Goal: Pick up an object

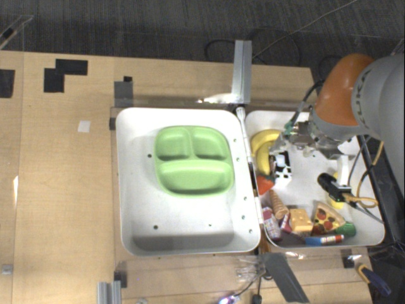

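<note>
Claw of the single arm, lowered over the upper-left part of the right bin. Whether it is released or clenched cannot be told from this slant, and nothing can be seen held in it.

Clock directions are read on the camera view, with the claw at the centre.
- At 9 o'clock, just beside the claw, lies a yellow banana, close to the bin's left wall. It is the nearest candidate for the task.
- At 7 o'clock, near, is a small orange-red item, too small to name.
- At 6 o'clock is a toy ice-cream cone, with a yellow block just beside it.
- At 5 o'clock is a pizza slice, and beyond it a red-and-blue marker along the bin's lower wall.
- At 9 o'clock, well apart in the left bin, is a green divided plate, lying flat and alone.

Step in hand, as judged: the descent or grasp attempt, since no object is yet lifted. The next move calls for a closure centred on one item, most plausibly the banana. Its curved body so near the wall leaves little room on that side, and the crowded neighbours at 6 to 7 o'clock could be nudged.

No brand, label or writing is legible on any item.
</note>
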Tool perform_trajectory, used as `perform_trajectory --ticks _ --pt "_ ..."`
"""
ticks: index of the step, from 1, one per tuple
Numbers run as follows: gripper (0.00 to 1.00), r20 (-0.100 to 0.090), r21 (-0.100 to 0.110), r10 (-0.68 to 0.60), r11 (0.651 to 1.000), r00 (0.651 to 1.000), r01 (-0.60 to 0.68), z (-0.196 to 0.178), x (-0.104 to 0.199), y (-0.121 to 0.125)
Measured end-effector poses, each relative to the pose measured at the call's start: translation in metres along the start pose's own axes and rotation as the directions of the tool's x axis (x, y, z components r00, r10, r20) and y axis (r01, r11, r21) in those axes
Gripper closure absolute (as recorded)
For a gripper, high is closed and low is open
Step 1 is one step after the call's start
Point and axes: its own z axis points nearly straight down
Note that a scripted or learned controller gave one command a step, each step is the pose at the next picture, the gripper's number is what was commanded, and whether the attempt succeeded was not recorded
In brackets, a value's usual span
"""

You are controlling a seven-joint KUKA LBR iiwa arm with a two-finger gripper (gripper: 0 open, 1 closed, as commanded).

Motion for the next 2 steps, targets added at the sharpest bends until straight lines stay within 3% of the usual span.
perform_trajectory --ticks 1,2 --pt "0.0 -0.009 0.013 0.143 0.99 0.99 -0.143 0.0013 -0.0003 0.0126" --pt "0.0 -0.002 0.007 0.108 0.994 0.994 -0.108 0.0017 0.0085 0.0175"
